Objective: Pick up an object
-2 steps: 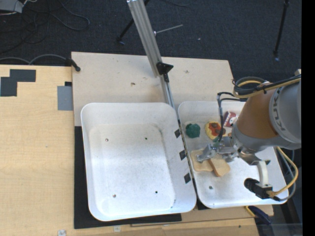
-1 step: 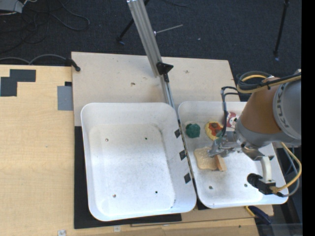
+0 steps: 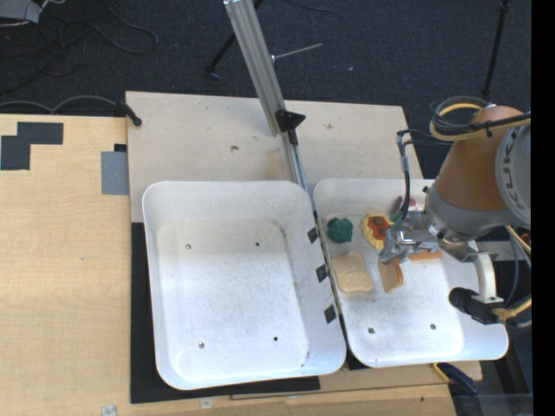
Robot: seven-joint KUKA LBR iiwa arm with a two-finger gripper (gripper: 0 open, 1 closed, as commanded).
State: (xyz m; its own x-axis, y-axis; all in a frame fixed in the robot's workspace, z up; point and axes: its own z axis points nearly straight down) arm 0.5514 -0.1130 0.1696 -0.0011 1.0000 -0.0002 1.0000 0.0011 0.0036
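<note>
The right bin point(image 3: 416, 336) holds several small objects near its upper left. A green lump point(image 3: 340, 229) lies by the divider. Below it rests a tan bread-like piece point(image 3: 353, 274). A red and yellow object point(image 3: 376, 230) lies to the right of the green lump, and a small tan and orange piece point(image 3: 392, 276) sits beside the bread. An orange stick-like item point(image 3: 424, 255) pokes out under the wrist. My gripper point(image 3: 401, 243) is down among these objects, between the red-yellow one and the tan-orange piece. Its tips are hidden by the wrist body.
The left bin point(image 3: 225, 284) lies beside the right one, split from it by a rim with black clips point(image 3: 321, 271). A slanted aluminium pole point(image 3: 264, 76) rises behind the bins. Cables point(image 3: 494, 306) hang at the right edge near the arm.
</note>
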